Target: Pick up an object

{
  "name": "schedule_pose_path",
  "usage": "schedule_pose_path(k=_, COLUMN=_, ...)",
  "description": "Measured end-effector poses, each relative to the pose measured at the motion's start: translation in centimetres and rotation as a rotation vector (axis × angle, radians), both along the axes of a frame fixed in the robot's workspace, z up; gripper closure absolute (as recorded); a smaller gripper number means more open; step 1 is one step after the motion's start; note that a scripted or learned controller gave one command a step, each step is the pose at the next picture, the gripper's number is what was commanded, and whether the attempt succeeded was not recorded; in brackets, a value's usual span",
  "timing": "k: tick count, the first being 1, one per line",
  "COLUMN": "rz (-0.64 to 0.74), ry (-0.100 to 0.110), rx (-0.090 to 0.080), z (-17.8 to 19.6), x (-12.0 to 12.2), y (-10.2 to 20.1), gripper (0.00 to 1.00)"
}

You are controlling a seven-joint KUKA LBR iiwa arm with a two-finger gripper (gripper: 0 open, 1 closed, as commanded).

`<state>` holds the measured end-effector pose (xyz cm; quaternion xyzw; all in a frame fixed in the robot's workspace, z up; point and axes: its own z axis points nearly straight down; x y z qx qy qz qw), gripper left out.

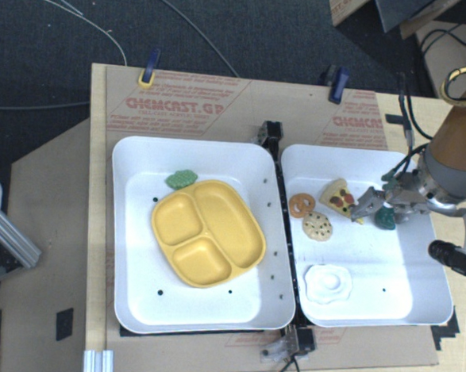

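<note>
Your arm (458,149) is cut off at the right edge, so you see just the orange band and the grey wrist leaning over the right bin (415,313). The gripper (367,208) is a dim grey tangle low over the bin's upper part, and you cannot tell whether it is spread or pressed together, nor whether it grips anything. A dark green lump (386,220) sits just beside it, partly hidden by the wrist, and its shape is hard to make out. The pizza slice (337,196) lies just left of the gripper, apart from it. Further left are the pretzel (302,205) and the cookie (318,225), near each other, and the egg (327,282) lies white on white near the front wall, easy to miss. In the left bin (130,293) a yellow plate (207,232) with three wells lies tilted, with a green leaf (182,179) touching its far rim. The board (223,101) under the bins carries red print repeating "CHEMCAST GP"; the smaller lines beneath are too fine to read.
</note>
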<state>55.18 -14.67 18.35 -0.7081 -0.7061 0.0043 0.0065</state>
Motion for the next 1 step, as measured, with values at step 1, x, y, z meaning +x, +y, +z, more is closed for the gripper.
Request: schedule_pose_path(k=1, rz=0.003, ry=-0.014, rx=-0.002, z=0.76, x=0.34, y=0.04, gripper=0.00)
